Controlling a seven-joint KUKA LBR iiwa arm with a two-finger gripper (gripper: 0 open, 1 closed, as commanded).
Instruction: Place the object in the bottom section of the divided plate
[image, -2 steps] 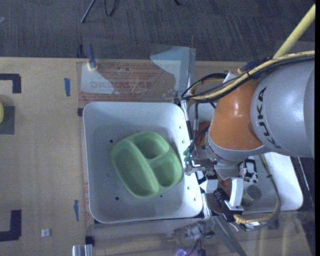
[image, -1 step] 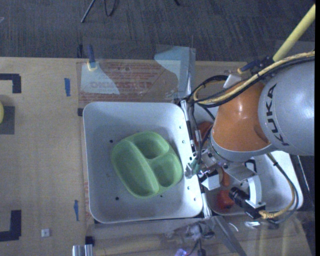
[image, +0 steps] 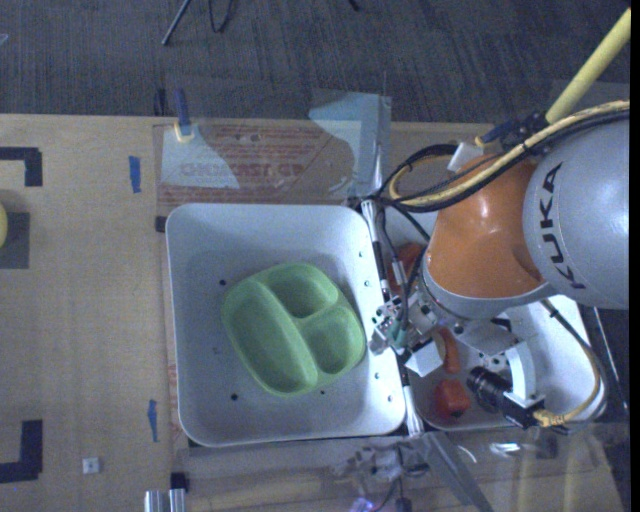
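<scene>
Two white bins on wooden bench, dark carpet behind

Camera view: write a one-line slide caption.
KUKA arm reaches over the right bin; green divided plate sits in the left bin.

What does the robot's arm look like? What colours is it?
The arm is fat, round and shiny grey, with black letters spelling KUKA on its side. A bright orange band wraps it lower down. Yellow and black cables loop over it.
</scene>
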